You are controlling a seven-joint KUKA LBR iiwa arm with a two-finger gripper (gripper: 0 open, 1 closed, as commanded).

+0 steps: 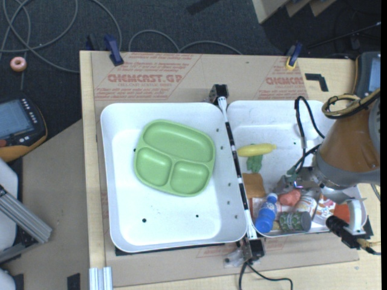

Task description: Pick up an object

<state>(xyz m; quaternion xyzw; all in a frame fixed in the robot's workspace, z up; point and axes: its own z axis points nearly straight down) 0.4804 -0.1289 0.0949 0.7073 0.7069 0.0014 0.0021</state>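
Camera view shows you the claw [297,189], grip state I cannot tell, low among right-bin [266,110] clutter near a blue-capped bottle [265,214], likely light, stiff and slippery, best taken across its middle.

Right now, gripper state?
Gripper: cannot be told; it sits low over the clutter in the right bin.

White bins: two, left [121,222] and right [266,110]. Green divided plate [174,157]: one (three compartments). Yellow banana [256,150]: one. Blue-capped bottle [266,213]: one. Brown block [253,185]: one. Dark can [294,221]: one. Red items: two, one small [291,197] and one at the right edge [341,212] (kinds unclear).
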